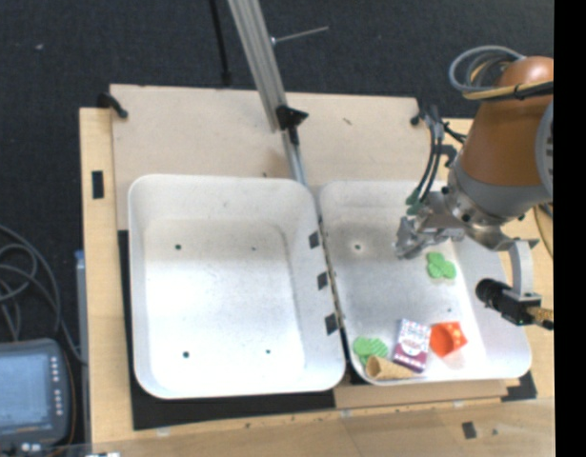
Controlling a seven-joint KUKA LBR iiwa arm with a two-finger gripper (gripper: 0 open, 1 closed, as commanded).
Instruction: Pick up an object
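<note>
My gripper (pixel 414 241) hangs over the upper middle of the right bin (pixel 369 208), with its dark metal fingers pointing down and to the left. A small green object (pixel 441 268) lies just to the right of and below the fingertips, apart from them. Near the bin's front edge lie a purple and white packet (pixel 413 343), an orange-red block (pixel 448 338), a green piece (pixel 369 347) and a tan cone-shaped thing (pixel 384 367). I see nothing between the fingers.
The left bin (pixel 150 255) sits beside the right one, with a ridge between them. A slanted aluminium post (pixel 259 50) rises from the back of the bench. A black fitting (pixel 507 301) sticks out at the right bin's right side.
</note>
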